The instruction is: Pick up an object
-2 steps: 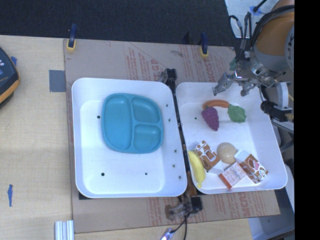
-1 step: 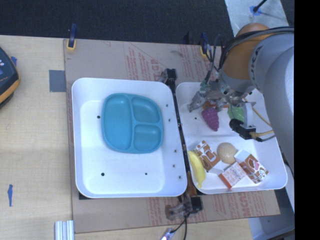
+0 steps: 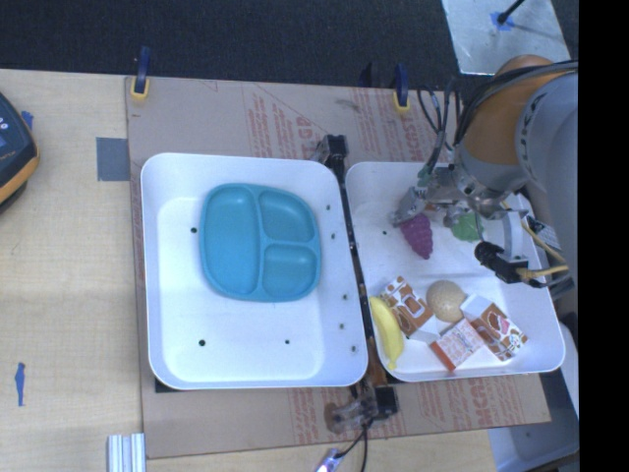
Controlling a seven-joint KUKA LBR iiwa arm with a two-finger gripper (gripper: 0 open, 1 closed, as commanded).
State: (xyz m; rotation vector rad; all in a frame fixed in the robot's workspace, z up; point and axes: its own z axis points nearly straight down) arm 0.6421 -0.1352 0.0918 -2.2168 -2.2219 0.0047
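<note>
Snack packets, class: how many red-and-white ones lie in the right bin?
3: one snack packet beside the banana, one at the front, one near the right corner. The arm may hide others.

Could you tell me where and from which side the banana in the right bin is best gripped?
I would grip the banana across its middle, coming straight down from above. It lies flat along the right bin's left wall, lengthwise toward the camera, so fingers would close across its narrow width. The wall on one side and a snack packet on the other leave little room, so a try may well slip.
</note>
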